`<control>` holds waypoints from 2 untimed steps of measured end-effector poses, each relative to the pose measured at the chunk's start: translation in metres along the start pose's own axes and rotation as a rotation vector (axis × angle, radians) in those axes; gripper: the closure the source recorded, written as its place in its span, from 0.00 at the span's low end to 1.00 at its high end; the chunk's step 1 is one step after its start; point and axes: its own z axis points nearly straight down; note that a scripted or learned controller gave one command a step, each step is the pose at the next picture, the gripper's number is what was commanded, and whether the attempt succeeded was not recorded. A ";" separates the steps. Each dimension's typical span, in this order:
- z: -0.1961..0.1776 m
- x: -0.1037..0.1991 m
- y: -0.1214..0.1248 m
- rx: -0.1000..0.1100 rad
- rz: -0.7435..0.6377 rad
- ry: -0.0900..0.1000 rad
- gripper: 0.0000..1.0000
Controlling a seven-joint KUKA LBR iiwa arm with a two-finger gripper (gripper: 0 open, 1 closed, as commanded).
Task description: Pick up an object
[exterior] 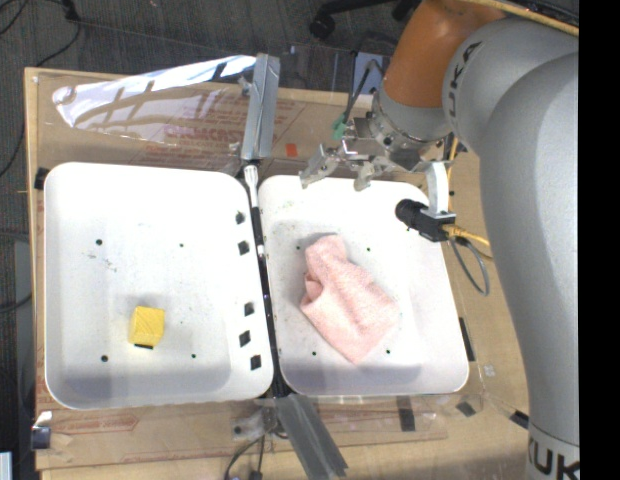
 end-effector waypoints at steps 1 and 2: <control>0.132 0.002 -0.011 -0.002 0.034 -0.001 0.00; 0.131 -0.016 0.009 0.003 -0.248 0.004 0.00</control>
